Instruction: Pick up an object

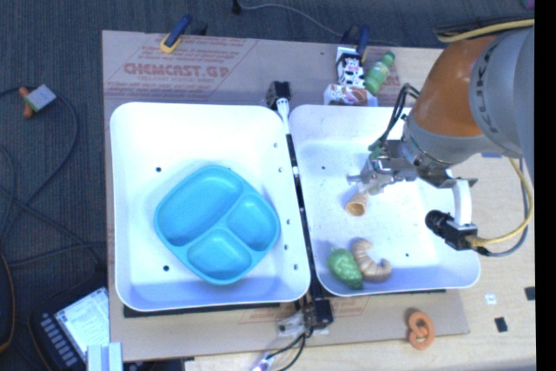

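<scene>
Two shallow white bins sit side by side on the counter (pixel 174 65). The grey arm (pixel 486 100) with its orange band reaches in from the right over the right bin (pixel 417 274), wrist bent down so the fingers (pixel 369 178) hang low near the bin's middle. They seem to be parted with nothing between them, though the view is too small there to be sure. Just below them lies a small tan cone-shaped piece (pixel 356 205), near but apparently not touching. Toward the bin's front edge a green object (pixel 344 266) and a curved tan object (pixel 372 261) rest against each other. The left bin (pixel 130 135) holds a blue divided plate (pixel 217 221). An orange ring (pixel 420 327) lies on the counter in front of the right bin.
</scene>
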Robot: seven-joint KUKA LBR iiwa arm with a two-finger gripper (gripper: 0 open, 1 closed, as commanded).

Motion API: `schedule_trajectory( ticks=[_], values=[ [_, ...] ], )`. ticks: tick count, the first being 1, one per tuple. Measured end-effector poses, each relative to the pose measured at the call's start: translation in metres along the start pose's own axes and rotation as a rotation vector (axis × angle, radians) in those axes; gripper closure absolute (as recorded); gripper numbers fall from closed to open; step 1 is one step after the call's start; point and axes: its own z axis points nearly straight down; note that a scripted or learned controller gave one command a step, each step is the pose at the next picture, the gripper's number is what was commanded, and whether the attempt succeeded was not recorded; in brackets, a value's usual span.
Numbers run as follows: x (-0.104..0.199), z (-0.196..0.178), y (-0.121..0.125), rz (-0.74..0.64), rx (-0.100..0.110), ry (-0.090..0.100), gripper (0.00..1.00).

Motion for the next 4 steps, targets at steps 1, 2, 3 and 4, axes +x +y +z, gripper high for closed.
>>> schedule_trajectory(
  ticks=[1,2,3,4],
  values=[
    [-0.014,-0.010,-0.043,0.001,0.001,0.000,1.00],
    [-0.101,0.003,-0.036,0.001,0.001,-0.001,1.00],
    [-0.039,-0.039,0.015,-0.003,-0.003,0.002,1.00],
    [0.007,-0.032,-0.027,-0.001,0.001,0.002,1.00]
  ],
)
